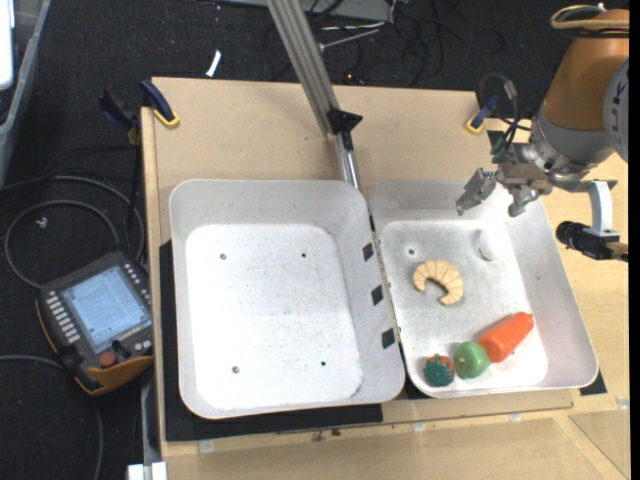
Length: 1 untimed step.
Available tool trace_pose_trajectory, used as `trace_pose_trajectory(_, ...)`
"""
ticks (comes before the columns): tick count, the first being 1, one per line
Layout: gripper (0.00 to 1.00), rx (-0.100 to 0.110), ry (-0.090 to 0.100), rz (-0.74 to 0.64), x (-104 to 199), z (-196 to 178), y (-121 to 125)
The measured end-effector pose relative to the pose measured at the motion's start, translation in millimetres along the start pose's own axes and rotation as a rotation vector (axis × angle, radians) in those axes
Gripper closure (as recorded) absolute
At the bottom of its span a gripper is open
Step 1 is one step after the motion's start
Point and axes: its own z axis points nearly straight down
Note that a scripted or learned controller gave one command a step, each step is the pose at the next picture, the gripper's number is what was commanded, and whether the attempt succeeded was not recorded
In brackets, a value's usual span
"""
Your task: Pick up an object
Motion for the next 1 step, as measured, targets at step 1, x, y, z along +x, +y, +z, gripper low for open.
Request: trace_pose_trajectory(1,0.0,0.001,0.001,0.0,7.6,56.5,-8.2)
